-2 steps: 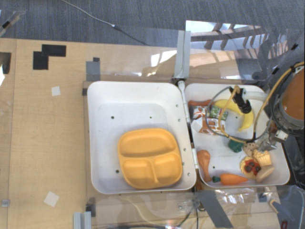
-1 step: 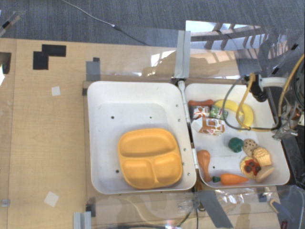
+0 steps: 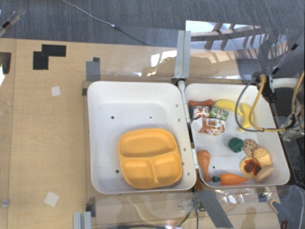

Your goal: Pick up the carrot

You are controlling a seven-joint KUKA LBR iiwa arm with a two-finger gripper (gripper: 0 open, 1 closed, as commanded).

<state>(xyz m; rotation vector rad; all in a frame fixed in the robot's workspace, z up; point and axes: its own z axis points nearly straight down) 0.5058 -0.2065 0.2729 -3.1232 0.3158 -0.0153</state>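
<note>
The big light wooden surface [image 3: 43, 142] is carrying two shallow white plastic bins side by side. The left white bin [image 3: 119, 104] is holding a yellow-orange plastic plate with three sections [image 3: 149, 157], which is lying flat near the bin's front right part. The right white bin [image 3: 276, 142] is holding a pile of small toy foods.

The grey robot arm [image 3: 290, 104] is reaching in from the right, above the right bin's far right side. Yellow and black cables [image 3: 252, 109] are looping down from it over the bin. The jaws are not showing clearly, so nobody can tell if they are open or closed, or if they are holding anything.

In the right bin, a long yellow toy banana [image 3: 233, 108] is lying near the back. Just beside it, a white, red and green printed packet [image 3: 208, 119] is lying next to the wall between the bins. A thin brown-orange toy sausage [image 3: 201, 102] is lying behind the packet. A tan toy drumstick [image 3: 204, 161] is lying near the front left of this bin.

The small orange toy carrot with a green end [image 3: 231, 179] is lying flat at the front of the right bin, green end pointing left, just right of the drumstick. It is well apart from the arm.

A round dark green toy vegetable [image 3: 235, 144] is sitting near the middle. A speckled round cookie [image 3: 249, 147] is touching a small yellow waffle piece [image 3: 262, 156], and a little round red and yellow toy pizza [image 3: 251, 166] is lying just in front of them.
</note>
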